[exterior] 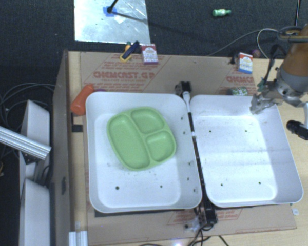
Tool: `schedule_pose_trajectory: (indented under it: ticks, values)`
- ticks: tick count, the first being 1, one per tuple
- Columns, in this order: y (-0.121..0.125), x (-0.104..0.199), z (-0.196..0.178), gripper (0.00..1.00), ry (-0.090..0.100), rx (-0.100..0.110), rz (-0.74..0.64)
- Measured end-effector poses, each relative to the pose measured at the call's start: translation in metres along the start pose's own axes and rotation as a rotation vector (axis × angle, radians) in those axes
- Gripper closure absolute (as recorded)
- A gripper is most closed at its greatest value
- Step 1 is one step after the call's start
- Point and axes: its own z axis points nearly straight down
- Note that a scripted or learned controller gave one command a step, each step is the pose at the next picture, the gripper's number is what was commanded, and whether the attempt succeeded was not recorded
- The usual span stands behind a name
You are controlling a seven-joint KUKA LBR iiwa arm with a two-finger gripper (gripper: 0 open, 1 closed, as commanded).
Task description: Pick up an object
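**Operator:** Green plastic, by the look of it. Confirm the target and its location.

**Technician:** The target is the green divided plate (141, 138), three compartments, lying flat and right side up in the left bin (100, 191). It sits slightly toward the far-left part of that bin's floor, clear of all four walls. The right bin (285, 188) holds nothing to grasp.

**Operator:** Gripper status?

**Technician:** The gripper (258, 104) hangs over the far right corner of the right bin, well apart from the plate. At this size and angle it is not possible to tell whether the claw is wide or narrow. Nothing is visible between its tips.

**Operator:** Expected handling properties?

**Technician:** Judged from appearance: light, stiff, moulded, with a smooth and probably slippery surface. Not fragile. Because it lies flat, a pinch across the whole body is unlikely to be possible.

**Operator:** Recommended grasp point?

**Technician:** The raised outer rim, or one of the ridges dividing the compartments. One finger inside a compartment, one outside the rim, closing across the wall. The near-right edge faces the arm's approach. Expect the plate to slide or tip if the grip lands off-centre.
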Motion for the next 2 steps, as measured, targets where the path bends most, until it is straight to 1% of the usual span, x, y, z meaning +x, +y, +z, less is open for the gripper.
schedule_pose_trajectory:
  ticks: [1,2]
  values:
    - [-0.086,0.024,0.060,0.00,0.000,-0.003,0.000]
    - [-0.047,0.050,-0.044,0.00,-0.002,-0.009,-0.003]
